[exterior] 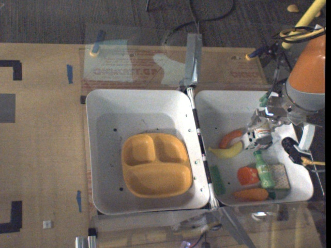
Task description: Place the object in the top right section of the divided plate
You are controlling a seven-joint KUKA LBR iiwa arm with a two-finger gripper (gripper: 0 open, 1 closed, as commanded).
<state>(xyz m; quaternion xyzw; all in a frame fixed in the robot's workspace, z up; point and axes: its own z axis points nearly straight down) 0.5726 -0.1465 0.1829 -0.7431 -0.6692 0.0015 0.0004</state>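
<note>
A yellow divided plate point(155, 165) lies in the left bin point(103, 112); its top right section sits near the bin's middle. My gripper point(254, 138) hangs low in the right bin point(217, 107), beside a red-orange sausage-like piece point(230, 137) and just above a yellow banana point(226, 151). No object shows between the fingers.
The right bin also holds a red tomato-like piece point(247, 175), a green bottle point(264, 171), a carrot point(251, 194), a green stick point(216, 180) and a tan sponge point(280, 176). A metal divider point(192, 66) runs between the bins. Cables point(289, 34) hang at the upper right.
</note>
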